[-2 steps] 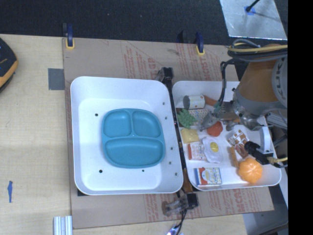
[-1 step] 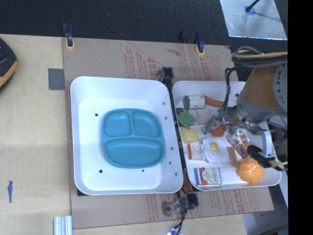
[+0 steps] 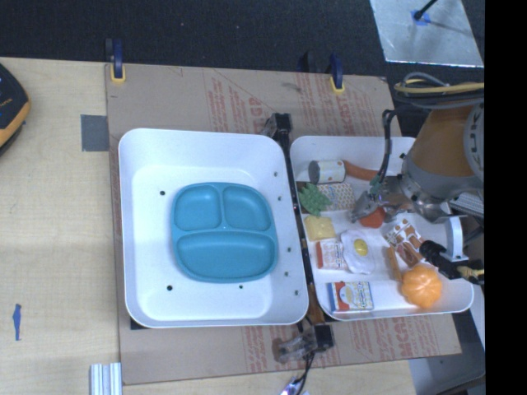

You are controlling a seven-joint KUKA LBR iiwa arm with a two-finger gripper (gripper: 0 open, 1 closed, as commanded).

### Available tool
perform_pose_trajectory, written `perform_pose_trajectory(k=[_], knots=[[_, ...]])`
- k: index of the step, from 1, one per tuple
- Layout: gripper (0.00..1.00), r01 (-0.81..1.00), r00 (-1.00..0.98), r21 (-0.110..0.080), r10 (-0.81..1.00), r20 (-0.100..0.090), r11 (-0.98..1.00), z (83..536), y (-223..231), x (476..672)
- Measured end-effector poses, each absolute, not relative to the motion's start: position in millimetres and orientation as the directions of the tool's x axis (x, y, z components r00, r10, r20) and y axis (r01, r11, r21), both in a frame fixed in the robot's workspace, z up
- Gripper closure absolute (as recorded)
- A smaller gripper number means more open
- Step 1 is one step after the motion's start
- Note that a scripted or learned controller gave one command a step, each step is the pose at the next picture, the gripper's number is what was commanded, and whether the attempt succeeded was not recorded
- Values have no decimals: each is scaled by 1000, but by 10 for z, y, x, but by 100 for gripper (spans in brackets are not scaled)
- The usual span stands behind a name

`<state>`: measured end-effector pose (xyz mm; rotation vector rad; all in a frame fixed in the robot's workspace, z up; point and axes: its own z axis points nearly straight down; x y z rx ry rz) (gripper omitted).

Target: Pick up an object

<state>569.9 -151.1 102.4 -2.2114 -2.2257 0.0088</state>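
Roughly: left bin (image 3: 132, 220) holds a blue divided plate (image 3: 223, 230) at its centre. Right bin (image 3: 329, 311) is cluttered; the gripper (image 3: 368, 206) is low near its middle, a red item (image 3: 372, 218) just below-right of it. Grasp state unreadable. Tan bench (image 3: 49, 245), dark floor beyond.

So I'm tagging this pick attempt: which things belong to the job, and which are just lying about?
Job:
tool
right bin
its toy food, e.g. orange, fried egg, small box

Lying about:
left bin
blue divided plate
blue clamps
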Motion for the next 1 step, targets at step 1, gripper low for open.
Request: perform_pose_trajectory(k=[1], knots=[[100, 1000, -12, 12, 1000, -1, 12, 1986, -820, 6595]])
